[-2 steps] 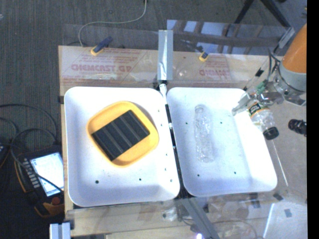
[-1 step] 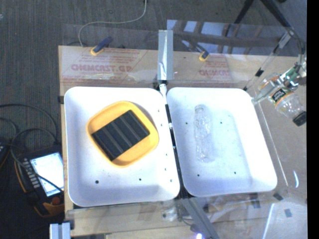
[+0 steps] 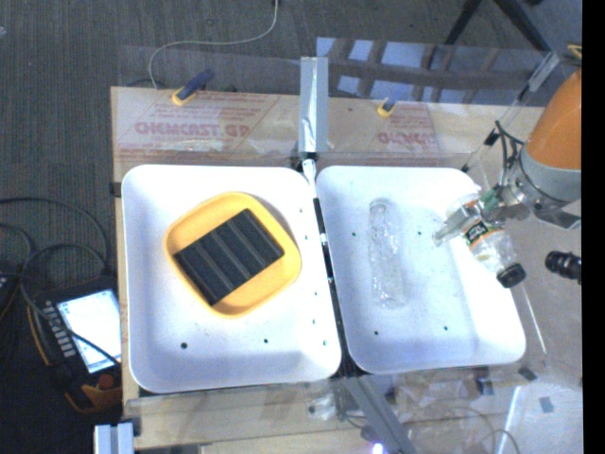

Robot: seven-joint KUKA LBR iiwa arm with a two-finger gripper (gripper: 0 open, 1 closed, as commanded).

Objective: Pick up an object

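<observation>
A clear plastic bottle [image 3: 384, 253] lies lengthwise in the middle of the right bin [image 3: 425, 348], hard to make out against the white floor. A yellow rounded dish with a black ribbed slab on top [image 3: 233, 252] rests in the left bin [image 3: 161, 348]. My gripper [image 3: 455, 227] hangs over the right bin's right side, near its far right corner, pointing left. It is to the right of the clear bottle and apart from it. Nothing shows in its grasp.
The two bins meet at a ridge [image 3: 323, 253] down the middle. A grey strip [image 3: 312, 102] stands behind it on the wooden bench [image 3: 217, 130]. The arm's orange band [image 3: 562, 126] is at the right edge. Cables and a small screen [image 3: 85, 324] lie on the floor at left.
</observation>
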